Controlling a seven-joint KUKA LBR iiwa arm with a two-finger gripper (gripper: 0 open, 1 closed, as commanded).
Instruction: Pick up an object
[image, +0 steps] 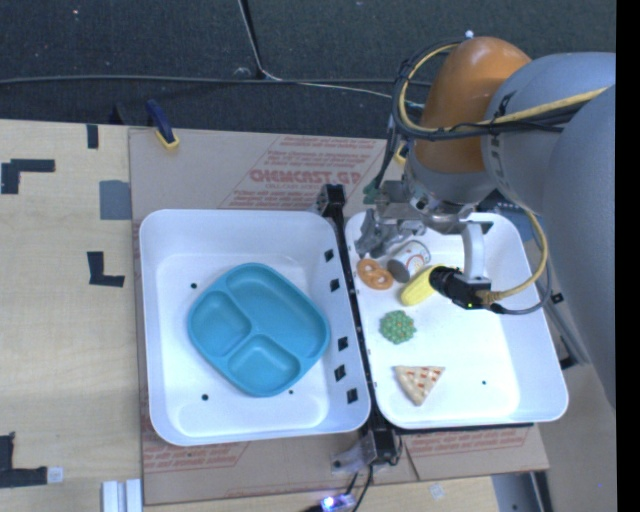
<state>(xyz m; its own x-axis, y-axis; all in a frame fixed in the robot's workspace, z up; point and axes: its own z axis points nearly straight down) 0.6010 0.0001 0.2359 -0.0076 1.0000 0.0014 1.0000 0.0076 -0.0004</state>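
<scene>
**Pretzel under the gripper, not yet lifted**

Pretzel-shaped orange toy (375, 274) lies at the far left of the right white bin (520, 400), beside a yellow oblong piece (417, 289). Your two-finger gripper (385, 243) hangs just over it, so you are at the reach-and-descend step; next you need to settle onto one item. Whether the jaws are spread or clenched, you cannot tell. A green knobbly ball (398, 326) and a pizza-slice toy (419, 382) sit nearer.
</scene>
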